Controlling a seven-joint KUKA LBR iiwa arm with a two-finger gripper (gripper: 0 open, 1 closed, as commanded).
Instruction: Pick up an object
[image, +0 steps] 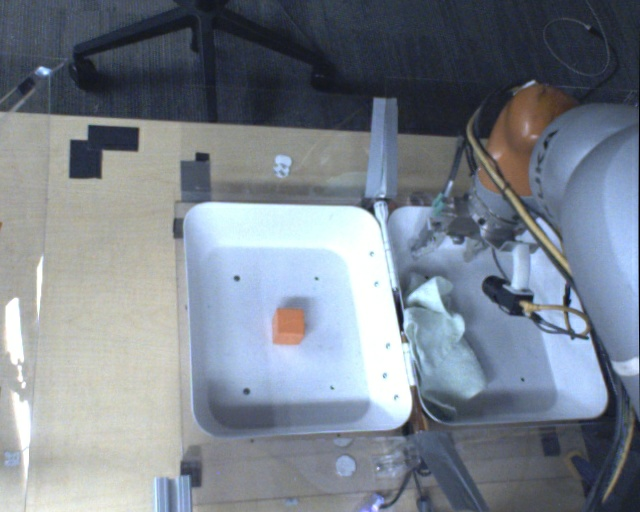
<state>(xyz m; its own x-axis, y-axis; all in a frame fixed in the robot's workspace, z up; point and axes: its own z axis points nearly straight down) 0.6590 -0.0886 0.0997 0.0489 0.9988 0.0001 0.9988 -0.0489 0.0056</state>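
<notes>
Two white bins are sitting side by side on the bench. An orange cube (289, 326) is lying alone in the left bin (215, 300). The gripper (437, 232) is hovering over the far end of the right bin (570, 385), above a crumpled pale cloth (442, 335); its grip I cannot tell.
</notes>
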